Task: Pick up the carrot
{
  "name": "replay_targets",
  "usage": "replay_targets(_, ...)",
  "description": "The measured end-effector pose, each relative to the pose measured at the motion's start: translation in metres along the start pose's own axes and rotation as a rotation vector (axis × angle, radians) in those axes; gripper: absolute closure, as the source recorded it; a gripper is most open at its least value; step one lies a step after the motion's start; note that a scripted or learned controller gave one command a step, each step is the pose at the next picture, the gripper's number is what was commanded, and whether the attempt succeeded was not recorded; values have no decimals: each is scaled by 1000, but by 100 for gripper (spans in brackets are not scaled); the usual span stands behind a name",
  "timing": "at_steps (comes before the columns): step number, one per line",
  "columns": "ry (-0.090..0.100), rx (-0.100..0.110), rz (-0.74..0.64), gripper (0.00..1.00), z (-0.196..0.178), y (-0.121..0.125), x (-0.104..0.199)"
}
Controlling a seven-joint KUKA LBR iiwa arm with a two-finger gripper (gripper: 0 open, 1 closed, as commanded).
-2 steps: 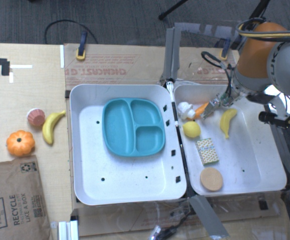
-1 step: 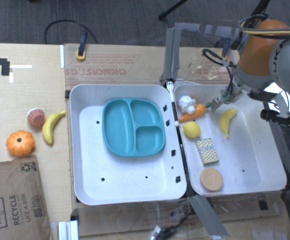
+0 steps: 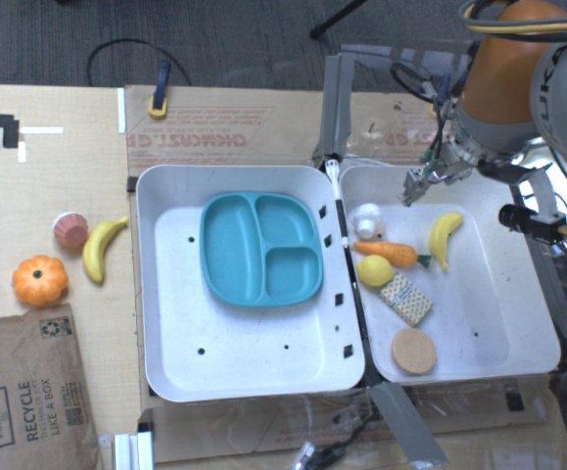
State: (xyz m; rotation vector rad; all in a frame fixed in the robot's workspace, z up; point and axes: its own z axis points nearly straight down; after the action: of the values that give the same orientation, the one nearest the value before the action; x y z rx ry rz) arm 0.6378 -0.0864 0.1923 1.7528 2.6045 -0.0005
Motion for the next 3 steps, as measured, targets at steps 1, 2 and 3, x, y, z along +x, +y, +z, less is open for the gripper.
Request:
replay_targets(1, 1, 0, -257, 100, 100, -38, -5)
replay_targets(2, 2, 2, 41, 100, 100, -62, 9)
replay_targets(3, 0, 1, 211, 100, 101, -37, 1)
